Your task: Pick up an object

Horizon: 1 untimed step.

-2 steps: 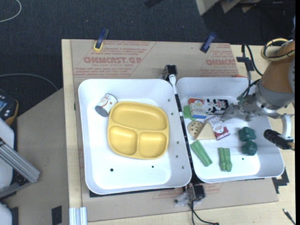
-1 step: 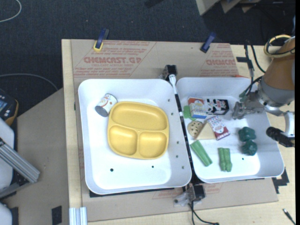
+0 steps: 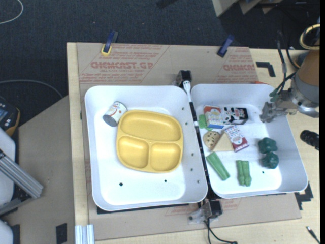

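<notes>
My gripper [image 3: 267,114] hangs over the right bin's [image 3: 284,182] far right side, above bare white floor, with nothing seen between its fingers. Below it lie two dark green broccoli pieces [image 3: 268,153]. To its left sit a black-and-white carton [image 3: 234,115], a red-and-white packet [image 3: 214,117], a small red-striped packet [image 3: 236,138] and a tan wedge [image 3: 212,141]. Two green vegetable pieces [image 3: 218,165] [image 3: 244,173] lie near the front.
The left bin [image 3: 101,182] holds a yellow divided tray [image 3: 150,140] and a small tipped can [image 3: 114,113] at its back left. Clamps [image 3: 107,43] [image 3: 225,46] hold the cardboard sheet at the bench's back edge. The arm [image 3: 310,80] enters from the right.
</notes>
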### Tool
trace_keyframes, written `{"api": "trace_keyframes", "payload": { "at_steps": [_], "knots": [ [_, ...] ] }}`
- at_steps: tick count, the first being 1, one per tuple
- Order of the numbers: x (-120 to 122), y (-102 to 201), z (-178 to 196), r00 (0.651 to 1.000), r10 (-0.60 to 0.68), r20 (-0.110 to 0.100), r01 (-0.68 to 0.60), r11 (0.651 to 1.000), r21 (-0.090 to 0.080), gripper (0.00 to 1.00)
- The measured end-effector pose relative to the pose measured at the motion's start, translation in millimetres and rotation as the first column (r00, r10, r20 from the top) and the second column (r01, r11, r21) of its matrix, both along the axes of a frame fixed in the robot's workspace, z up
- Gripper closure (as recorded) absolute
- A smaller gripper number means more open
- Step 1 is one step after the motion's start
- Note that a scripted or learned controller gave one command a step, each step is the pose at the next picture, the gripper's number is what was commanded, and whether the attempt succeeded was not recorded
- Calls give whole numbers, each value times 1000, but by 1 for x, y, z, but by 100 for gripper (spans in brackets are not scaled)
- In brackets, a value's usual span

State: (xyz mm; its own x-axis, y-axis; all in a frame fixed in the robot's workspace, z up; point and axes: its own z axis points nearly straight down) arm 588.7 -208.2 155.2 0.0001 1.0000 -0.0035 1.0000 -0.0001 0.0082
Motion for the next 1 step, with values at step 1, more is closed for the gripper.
{"api": "trace_keyframes", "payload": {
  "at_steps": [1],
  "knots": [
    [5, -10, 55, 1000, 1, 0, -1, 1000, -1, 100]
  ]
}}
